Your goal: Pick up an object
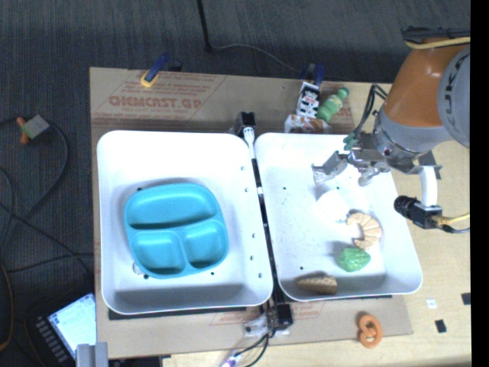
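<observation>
In the right bin (290, 228) lie a curled orange-and-white shrimp toy (364, 228), a green leafy toy (354, 259) just below it, and a brown bread-like piece (317, 284) against the near wall. My gripper (348, 170) hangs over the bin's far right part, above and apart from the shrimp. Its fingers are spread open, with nothing between them.
The left bin (114, 167) holds a blue divided tray (176, 228). Behind the right bin stand a green bottle (333, 104) and a small printed box (307, 102). An orange ring (370, 329) lies on the bench in front. A black fitting (416, 209) hangs off the arm at the bin's right wall.
</observation>
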Robot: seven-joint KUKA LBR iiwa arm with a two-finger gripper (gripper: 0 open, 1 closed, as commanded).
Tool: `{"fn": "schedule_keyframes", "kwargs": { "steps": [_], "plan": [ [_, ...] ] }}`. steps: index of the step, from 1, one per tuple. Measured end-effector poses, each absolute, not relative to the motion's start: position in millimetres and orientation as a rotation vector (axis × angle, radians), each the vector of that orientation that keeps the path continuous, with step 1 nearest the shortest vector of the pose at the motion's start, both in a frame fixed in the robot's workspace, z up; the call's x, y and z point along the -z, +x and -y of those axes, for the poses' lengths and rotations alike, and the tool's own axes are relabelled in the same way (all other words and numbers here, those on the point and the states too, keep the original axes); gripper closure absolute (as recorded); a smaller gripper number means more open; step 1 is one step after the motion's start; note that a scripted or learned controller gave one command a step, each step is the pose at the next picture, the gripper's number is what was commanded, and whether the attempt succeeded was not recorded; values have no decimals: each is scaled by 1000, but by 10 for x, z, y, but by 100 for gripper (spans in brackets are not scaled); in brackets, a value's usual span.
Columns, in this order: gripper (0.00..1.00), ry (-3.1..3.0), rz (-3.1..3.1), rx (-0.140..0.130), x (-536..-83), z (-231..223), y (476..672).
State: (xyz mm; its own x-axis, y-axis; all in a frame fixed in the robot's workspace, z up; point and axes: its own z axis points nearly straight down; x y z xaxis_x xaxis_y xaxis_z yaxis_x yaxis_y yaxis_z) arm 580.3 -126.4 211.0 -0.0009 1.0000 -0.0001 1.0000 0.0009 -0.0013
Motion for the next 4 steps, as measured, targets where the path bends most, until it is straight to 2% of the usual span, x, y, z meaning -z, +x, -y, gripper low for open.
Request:
{"fn": "schedule_keyframes", "kwargs": {
  "steps": [1,2,3,4],
  "plan": [
    [0,-2223,2224,3,-947,1909,5684],
    [0,-2221,2220,-3,-971,1976,5326],
    [0,-2231,2231,6,-882,1763,4871],
    [100,-2235,2231,3,-980,1778,4872]
  ]
}}
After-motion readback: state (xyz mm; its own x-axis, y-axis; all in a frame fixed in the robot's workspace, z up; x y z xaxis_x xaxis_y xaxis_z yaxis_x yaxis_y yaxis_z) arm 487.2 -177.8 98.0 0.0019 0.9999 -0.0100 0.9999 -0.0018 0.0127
